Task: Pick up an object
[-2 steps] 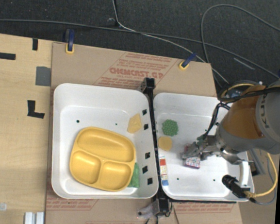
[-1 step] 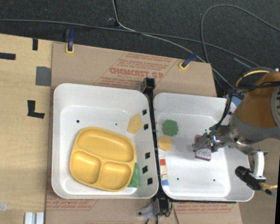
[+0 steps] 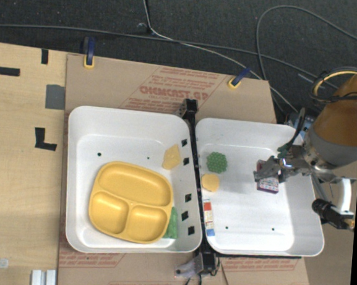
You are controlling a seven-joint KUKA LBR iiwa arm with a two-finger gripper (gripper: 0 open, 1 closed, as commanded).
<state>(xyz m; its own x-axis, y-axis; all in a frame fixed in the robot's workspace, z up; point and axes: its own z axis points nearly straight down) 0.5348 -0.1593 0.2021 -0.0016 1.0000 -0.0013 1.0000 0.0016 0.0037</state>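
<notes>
You have the bench (image 3: 14, 174) spreading far to the tool's left, with a cardboard sheet (image 3: 171, 88) on it under both bins. The left bin (image 3: 80, 130) lies well to the tool's left, and most of its floor is taken by a yellow divided tray (image 3: 131, 201), which leaves only narrow strips along the walls. The right bin (image 3: 300, 242) sits directly under the tool, and its floor is mostly bare below and to the left of the tool, so that is where you have open room.

The grey arm (image 3: 338, 131) comes in over the right bin's right rim, its wrist bent down and leftward toward the bin floor. The tool (image 3: 269, 173) hangs low over the upper right part of that bin. A small purple-and-white packet (image 3: 268, 185) sits right at its tip, but you cannot tell from here whether the tool is gripping it or how the tool is set.

To the tool's left, near the divider between the bins, you see a green knobbly ball (image 3: 217, 162), just below it a small yellow round piece (image 3: 210, 183), and lower still a thin striped stick (image 3: 208, 217) lying along the divider. Past the divider, a pale yellow wedge (image 3: 172, 158) lies in the left bin, and a green piece (image 3: 172, 224) touches the tray's lower right edge.
</notes>
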